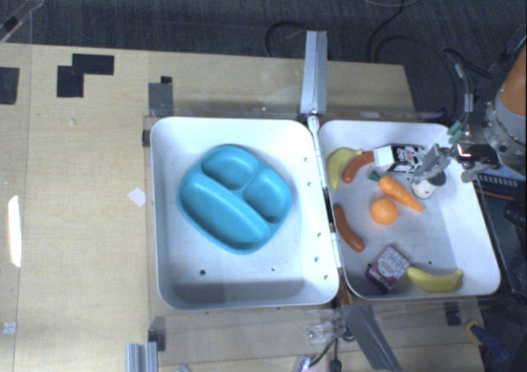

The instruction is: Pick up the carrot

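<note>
The carrot (402, 192) lies slantwise in the right bin (482, 234), orange with a small green top pointing up-left. My gripper (431, 169) hangs over the upper right part of that bin, just right of and slightly above the carrot's thick end. A small white object (424, 189) sits right under it, beside the carrot's right end. Nothing orange shows in the gripper.
Around the carrot lie an orange ball (383, 211), two red sausages (356, 167) (349, 229), a yellow banana (434, 279), a second yellow fruit (337, 166), a purple packet (387, 267) and a white-and-black carton (396, 156). The left bin (173, 280) holds a blue divided plate (236, 197).
</note>
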`<action>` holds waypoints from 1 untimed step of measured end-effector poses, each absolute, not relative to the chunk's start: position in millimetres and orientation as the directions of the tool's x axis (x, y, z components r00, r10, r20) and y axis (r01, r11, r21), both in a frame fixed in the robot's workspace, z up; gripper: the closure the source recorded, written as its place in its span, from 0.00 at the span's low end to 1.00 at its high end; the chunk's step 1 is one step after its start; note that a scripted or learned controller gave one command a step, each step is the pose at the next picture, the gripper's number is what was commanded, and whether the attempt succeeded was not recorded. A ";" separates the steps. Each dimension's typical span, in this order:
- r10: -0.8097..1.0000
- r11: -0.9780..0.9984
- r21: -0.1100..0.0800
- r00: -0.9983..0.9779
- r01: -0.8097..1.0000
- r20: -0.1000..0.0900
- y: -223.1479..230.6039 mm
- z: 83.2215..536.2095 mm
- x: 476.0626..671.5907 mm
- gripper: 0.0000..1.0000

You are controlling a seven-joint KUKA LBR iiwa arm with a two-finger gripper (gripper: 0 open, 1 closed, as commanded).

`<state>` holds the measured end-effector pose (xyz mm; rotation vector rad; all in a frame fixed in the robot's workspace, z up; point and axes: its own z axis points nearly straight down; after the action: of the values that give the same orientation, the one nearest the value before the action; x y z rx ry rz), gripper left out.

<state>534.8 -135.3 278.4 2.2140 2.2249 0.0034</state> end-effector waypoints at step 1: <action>0.999 0.036 0.005 -0.036 0.999 -0.001 -101.1 246.7 510.4 0.00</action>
<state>510.4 -101.1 246.7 2.1784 2.2585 0.0046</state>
